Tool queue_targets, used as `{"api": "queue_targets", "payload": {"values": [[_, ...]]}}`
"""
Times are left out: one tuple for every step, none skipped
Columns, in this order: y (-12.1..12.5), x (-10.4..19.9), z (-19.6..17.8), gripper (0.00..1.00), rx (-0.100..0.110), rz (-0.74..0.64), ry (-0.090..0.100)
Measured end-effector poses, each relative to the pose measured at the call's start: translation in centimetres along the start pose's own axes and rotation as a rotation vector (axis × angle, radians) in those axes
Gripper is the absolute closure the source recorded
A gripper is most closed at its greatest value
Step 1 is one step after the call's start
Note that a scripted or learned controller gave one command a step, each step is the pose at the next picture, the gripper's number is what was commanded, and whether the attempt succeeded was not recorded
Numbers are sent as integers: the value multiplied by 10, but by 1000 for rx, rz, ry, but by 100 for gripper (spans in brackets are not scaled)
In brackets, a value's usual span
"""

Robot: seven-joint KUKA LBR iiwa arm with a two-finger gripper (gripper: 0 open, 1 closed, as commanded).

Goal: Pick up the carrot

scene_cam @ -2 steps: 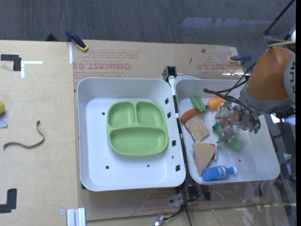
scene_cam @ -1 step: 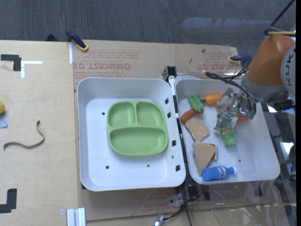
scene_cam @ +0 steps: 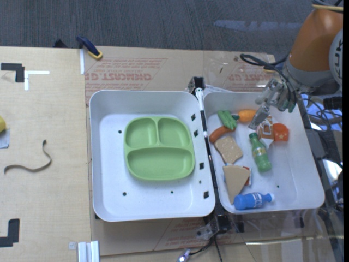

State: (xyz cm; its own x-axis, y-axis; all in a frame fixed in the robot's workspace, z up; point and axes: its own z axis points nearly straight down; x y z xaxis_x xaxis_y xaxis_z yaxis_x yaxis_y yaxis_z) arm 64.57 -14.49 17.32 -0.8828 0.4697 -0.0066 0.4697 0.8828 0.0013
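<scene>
Camera view, right bin (scene_cam: 305,198). We logged the carrot (scene_cam: 234,117) lying flat near the bin's far wall, toward its inner edge. Its long axis ran nearly level across the frame: orange root end toward the arm's side, green leafy end toward the divider between the two bins. A second orange piece (scene_cam: 221,132) sat just below the greens, and we could not tell whether it belonged to the carrot or was a separate toy.

The gripper (scene_cam: 262,113) hung just beside the root tip, over a small white-and-red item (scene_cam: 265,127). We saw nothing between its fingers; whether they stood parted or closed we could not tell.

Neighbours we entered: an orange-red round object (scene_cam: 280,134), a green bottle (scene_cam: 260,153), a bread slice (scene_cam: 228,149), a sandwich wedge (scene_cam: 236,180) and a blue bottle (scene_cam: 253,200).

Left bin (scene_cam: 103,201): a green divided plate (scene_cam: 159,148).

Risks, as we judged them:
- the gripper sat toward the small item and not the carrot; a descent from there could take the wrong object
- a grasp along the long axis and not across it could let the tapered root slip out
- the greens lay close to the second orange piece; a finger landing there could nudge both
- the far wall left little room behind the carrot for a finger
</scene>
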Motion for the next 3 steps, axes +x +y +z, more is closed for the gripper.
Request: {"api": "queue_targets", "payload": {"values": [[12,1,80,0,1,79,2],[41,34,80,0,2,330,4],[95,69,-19,0,3,561,3]]}}
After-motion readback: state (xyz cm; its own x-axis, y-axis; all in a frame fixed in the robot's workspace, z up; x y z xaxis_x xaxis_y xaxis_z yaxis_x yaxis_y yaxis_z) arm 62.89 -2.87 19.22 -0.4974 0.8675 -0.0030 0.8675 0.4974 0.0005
